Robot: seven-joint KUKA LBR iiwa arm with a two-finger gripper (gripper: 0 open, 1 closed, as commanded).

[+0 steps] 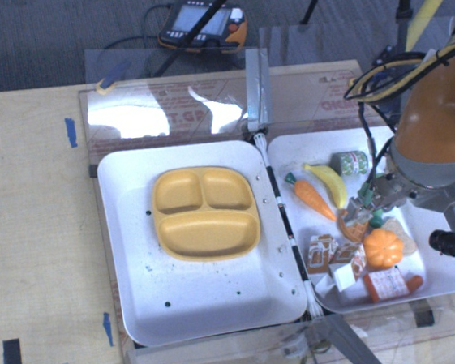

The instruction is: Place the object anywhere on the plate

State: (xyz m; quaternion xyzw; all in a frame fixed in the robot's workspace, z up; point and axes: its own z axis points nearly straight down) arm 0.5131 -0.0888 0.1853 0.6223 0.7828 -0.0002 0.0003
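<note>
Taking the pumpkin (383,248) as my landmark: nearest the camera, just below it, lies the red bottle (390,284), and to its left the snack packets (327,251). My claw (371,204) hangs just above the pumpkin, over something orange I can't identify; whether it is spread or pinched I cannot tell. Beyond the pumpkin sit the carrot (314,198), the banana (329,182) and the green can (349,162). Far to the pumpkin's left, in the other bin (144,309), waits the yellow plate (206,212). I'd judge a good pick needs a straight descent, a firm close, then a clean lift clear of the neighbours.
</note>
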